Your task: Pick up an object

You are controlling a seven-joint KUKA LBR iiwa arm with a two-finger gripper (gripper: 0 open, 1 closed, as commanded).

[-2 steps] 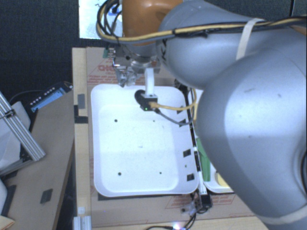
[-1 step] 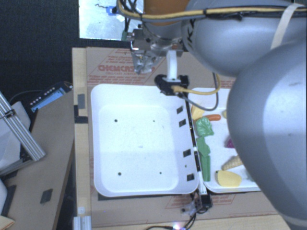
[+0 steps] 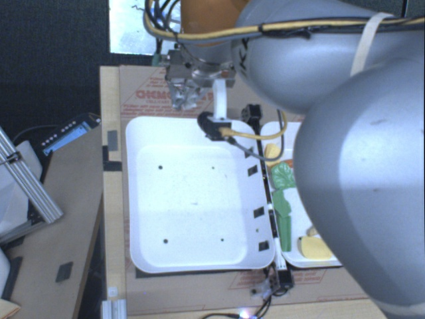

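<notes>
Camera view: red print on cardboard unreadable; tool opening cannot be told.

arm: smooth grey shell, faint satin sheen, filling the right and top of the frame
orange band: glossy, smooth, at the top centre
gripper: bare dull metal parts, upper centre
left bin: smooth white plastic, slightly glossy
right bin: same white plastic, lower right
green item: matt, plastic-looking, in the right bin
yellow item: smooth, soft sheen, in the right bin
bench board: matt brown cardboard with red print
rail: ribbed brushed metal, left edge
</notes>
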